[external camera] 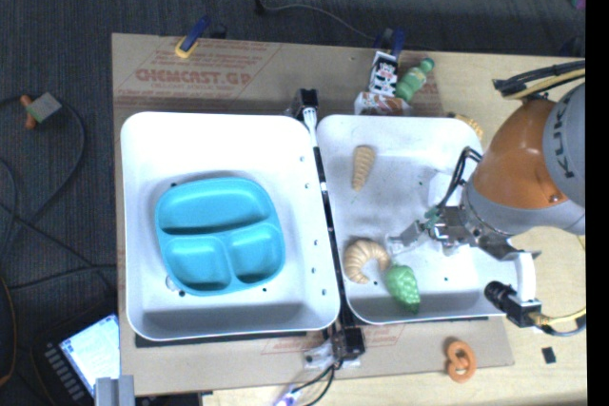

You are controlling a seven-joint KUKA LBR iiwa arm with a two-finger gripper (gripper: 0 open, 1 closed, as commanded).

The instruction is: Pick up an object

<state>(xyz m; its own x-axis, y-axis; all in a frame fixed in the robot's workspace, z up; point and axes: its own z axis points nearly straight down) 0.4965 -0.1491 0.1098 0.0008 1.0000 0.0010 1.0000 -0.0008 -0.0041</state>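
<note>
The grey arm with its orange band (519,171) reaches in over the right shallow white plastic bin (423,133), and its tool (419,235) hangs low near the bin's middle; whether that tool is spread or pressed together I cannot tell, and nothing is visibly held. Three candidates lie in this bin: a tan, curled croissant-shaped toy (363,259) near the front left, a green bumpy grape-like cluster (402,286) just beside it toward the front, and a pale cone-shaped shell-like piece (363,164) well apart near the back. The croissant toy looks nearest the tool tip, so it seems the likely target. To do this well, the tool should centre over the toy's thick middle, straddle its narrow width, and descend straight, keeping off the green cluster and the bin's left wall. The left white bin (143,147) holds a blue, three-compartment plastic tray (221,233), not involved here
</note>
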